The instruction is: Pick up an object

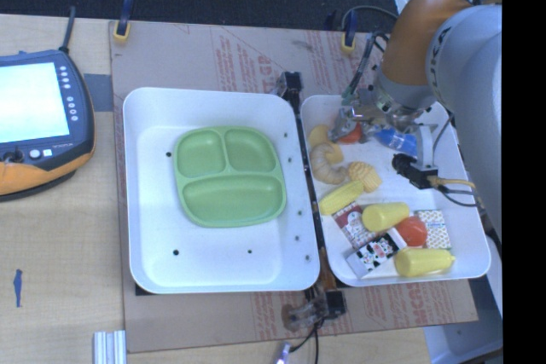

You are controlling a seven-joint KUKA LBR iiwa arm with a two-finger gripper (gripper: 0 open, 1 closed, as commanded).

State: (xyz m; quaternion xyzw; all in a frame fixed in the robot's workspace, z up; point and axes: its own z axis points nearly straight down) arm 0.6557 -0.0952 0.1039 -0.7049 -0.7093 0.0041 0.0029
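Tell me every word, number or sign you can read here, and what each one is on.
None can be read as text.
Brown board under the bins: rows of faint red print, too blurred to read.
Handheld screen at the left: bright blank display; its side buttons are too small to read.
Small cards in the right bin: black, red and white patterns, no legible words.

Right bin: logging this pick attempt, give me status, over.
Gripper down at right bin's far left corner, over small orange item; grasp unconfirmed. Yellow pieces and croissant untouched nearby. Green tray sits in left bin.
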